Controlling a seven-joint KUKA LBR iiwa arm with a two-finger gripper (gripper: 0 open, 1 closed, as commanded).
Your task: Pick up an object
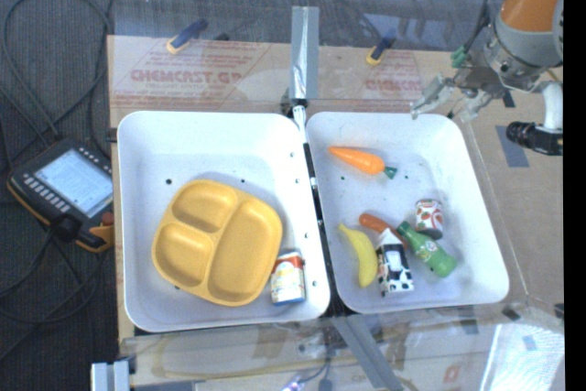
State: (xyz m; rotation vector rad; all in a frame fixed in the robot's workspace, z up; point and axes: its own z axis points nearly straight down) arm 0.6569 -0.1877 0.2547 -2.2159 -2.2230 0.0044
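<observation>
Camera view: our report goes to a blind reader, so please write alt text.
The arm's claw hovers above the right bin's far rim, over a carrot, banana, bottle and carton. The left bin holds a yellow tray.

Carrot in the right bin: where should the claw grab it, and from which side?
Grip the carrot across its thick orange middle, coming straight down. It lies flat and alone, its green tip toward the view's right, with bare bin floor on both long sides, so fingers probably fit either side.
</observation>
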